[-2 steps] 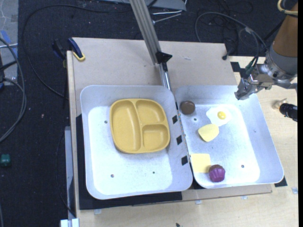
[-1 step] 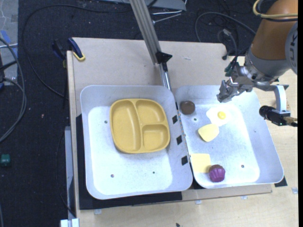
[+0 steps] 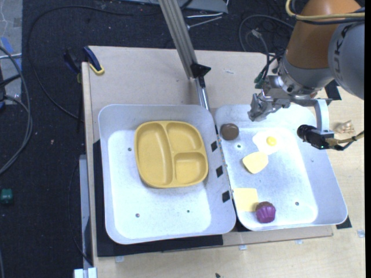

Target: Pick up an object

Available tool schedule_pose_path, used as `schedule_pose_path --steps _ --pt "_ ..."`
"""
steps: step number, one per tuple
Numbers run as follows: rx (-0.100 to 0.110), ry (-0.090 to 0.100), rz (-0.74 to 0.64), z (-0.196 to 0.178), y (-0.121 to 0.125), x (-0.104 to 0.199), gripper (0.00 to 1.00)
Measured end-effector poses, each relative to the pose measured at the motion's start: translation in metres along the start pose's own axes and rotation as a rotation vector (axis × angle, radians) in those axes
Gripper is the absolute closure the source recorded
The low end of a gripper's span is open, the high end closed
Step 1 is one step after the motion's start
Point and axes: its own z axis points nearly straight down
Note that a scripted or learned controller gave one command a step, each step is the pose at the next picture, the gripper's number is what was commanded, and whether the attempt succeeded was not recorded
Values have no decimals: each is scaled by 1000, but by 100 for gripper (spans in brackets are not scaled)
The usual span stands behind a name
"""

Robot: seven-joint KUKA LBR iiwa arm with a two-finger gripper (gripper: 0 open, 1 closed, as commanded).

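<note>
Nearest the camera, at the front of the right bin (image 3: 324,172), a small purple object (image 3: 265,212) with a ridged surface sits just beside a pale yellow square block (image 3: 245,199), which lies at the bin's front left corner. Farther back in the same bin rests a pale yellow rounded wedge (image 3: 255,162), and beyond it a small bright yellow piece (image 3: 271,141). A brown round object (image 3: 229,131) sits at the back left corner of this bin, near the divide between the two bins. In the left bin (image 3: 116,172) lies a yellow plate (image 3: 171,153) with three compartments, set toward the back and middle of the bin. Both bins are shallow and white, side by side on a light wooden bench (image 3: 139,74). From the right, the grey arm (image 3: 342,45) with its orange band reaches in, and its gripper (image 3: 259,110) hangs over the back edge of the right bin, above and between the brown round object and the bright yellow piece. Whether the claw is wide or narrow cannot be told from this angle; nothing is visibly between its tips. A slanted metal pole (image 3: 177,28) crosses the bench behind the bins.
</note>
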Motion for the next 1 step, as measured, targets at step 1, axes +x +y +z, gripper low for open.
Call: schedule_pose_path --steps 1 --pt "1 0 0 15 15 50 100"
